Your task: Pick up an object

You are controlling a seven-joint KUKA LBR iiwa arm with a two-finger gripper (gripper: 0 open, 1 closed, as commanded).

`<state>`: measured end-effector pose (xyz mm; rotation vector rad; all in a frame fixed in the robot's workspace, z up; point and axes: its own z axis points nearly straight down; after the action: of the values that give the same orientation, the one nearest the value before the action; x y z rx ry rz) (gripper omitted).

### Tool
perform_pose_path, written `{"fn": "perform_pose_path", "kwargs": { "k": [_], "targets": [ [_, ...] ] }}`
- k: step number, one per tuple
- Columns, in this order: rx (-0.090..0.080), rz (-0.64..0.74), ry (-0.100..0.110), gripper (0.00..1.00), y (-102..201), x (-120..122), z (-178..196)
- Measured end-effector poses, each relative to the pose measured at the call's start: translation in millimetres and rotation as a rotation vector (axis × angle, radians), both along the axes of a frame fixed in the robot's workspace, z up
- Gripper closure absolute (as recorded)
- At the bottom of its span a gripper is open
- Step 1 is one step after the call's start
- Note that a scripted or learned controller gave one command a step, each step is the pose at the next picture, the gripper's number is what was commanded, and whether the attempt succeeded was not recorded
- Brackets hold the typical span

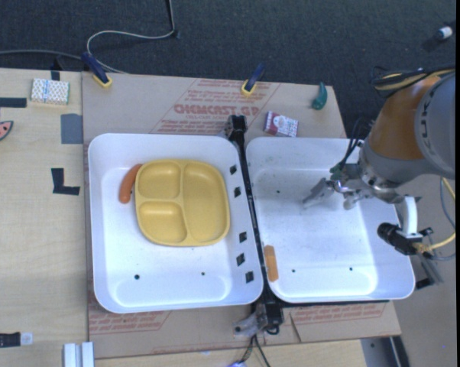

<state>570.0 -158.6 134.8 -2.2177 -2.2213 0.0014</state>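
My pincer point(315, 197) hangs released over the right bin point(322, 281); nearest carrot stick point(270, 262) hugs the wall, so fingers may jam.

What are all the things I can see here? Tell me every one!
Bins: two, white, side by side on the bench.
Plate: one, yellow, with sections, in the left bin.
Sausage: one, orange, in the left bin, at the plate's left edge.
Carrot stick: one, orange, at the right bin's left wall.
Clips: two, blue and yellow, at the cardboard's top edge.
Cardboard sheet: one, brown, under the bins.
Small packet: one, red and white, above the right bin.
Arm: one, grey and orange, from the right.
Pincer: one, over the right bin.
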Motion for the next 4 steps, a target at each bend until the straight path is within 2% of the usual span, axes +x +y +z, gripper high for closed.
{"fn": "perform_pose_path", "kwargs": {
  "k": [1, 2, 3, 4],
  "targets": [
    [0.0, 0.001, -0.001, 0.0, 64, 42, -31],
    [0.001, 0.001, 0.001, 1.0, 64, 42, -21],
    [0.001, 0.001, 0.001, 0.0, 64, 42, -21],
    [-0.002, 0.0, -0.005, 0.0, 64, 16, -49]
  ]
}}
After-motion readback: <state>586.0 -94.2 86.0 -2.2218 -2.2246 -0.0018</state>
